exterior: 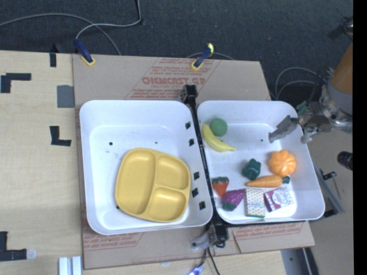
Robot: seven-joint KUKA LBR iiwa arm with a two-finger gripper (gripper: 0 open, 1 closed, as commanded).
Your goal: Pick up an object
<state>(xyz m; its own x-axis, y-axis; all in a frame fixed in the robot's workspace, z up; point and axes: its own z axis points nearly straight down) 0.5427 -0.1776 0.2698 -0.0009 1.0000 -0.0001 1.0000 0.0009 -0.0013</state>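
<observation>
Sitting side by side on a cardboard sheet [166,82] are two shallow white bins, the left bin [94,153] holding one yellow divided tray [153,185] with three compartments. The right bin [261,110] is carrying the pickable objects: one green ball [218,126] touching one yellow banana [216,141] near its back left corner, one dark green pepper [251,168] at the middle, one orange pumpkin [282,162] just above one carrot [266,181], and along the front one red strawberry [221,184], one purple piece [233,198] and two flat printed packets [269,201] lying together. The gripper [293,129] is hovering over the right bin's far right edge, its two fingers spread apart with nothing between them, the grey finger [281,129] pointing in toward the pumpkin. Two clamps with yellow handles [202,57] are pinning the cardboard to the pale wooden bench [34,171], while cables [109,24] are trailing across the dark carpet [241,16] behind.
</observation>
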